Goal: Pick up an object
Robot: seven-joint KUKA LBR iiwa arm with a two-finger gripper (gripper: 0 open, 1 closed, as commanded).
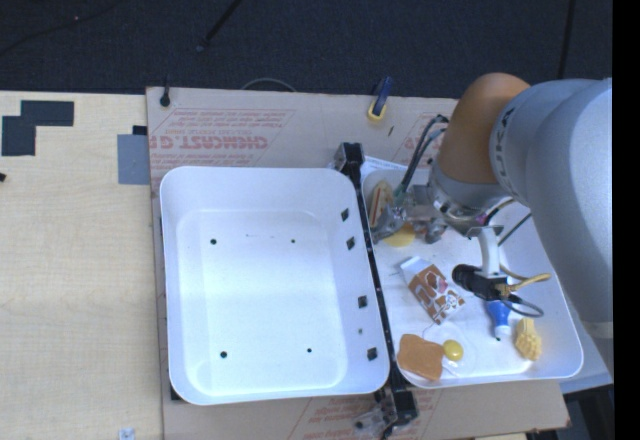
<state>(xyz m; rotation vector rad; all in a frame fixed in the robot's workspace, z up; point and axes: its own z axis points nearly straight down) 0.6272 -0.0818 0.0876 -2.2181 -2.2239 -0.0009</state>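
While arm [540,158] hangs over right bin [560,353], brown packet [435,290] lies diagonal.

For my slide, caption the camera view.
Grey arm reaching down over toys in the right bin, beside the left bin.

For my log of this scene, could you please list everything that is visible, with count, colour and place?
left bin: 1, white, left half of the bench
right bin: 1, white, beside it on the right, holding the small items
printed packet: 1, white and brown, middle of the right bin
orange block: 1, orange, near front corner of the right bin
yellow ball: 1, yellow, beside the orange block
yellow lumpy toy: 1, yellow, right front of the right bin
blue tube: 1, blue, left of the lumpy toy
blue-and-yellow clamp: 1, far edge of the bench
arm: 1, grey with orange band, from the right
hand: 1, dark, low over the right bin's far left corner
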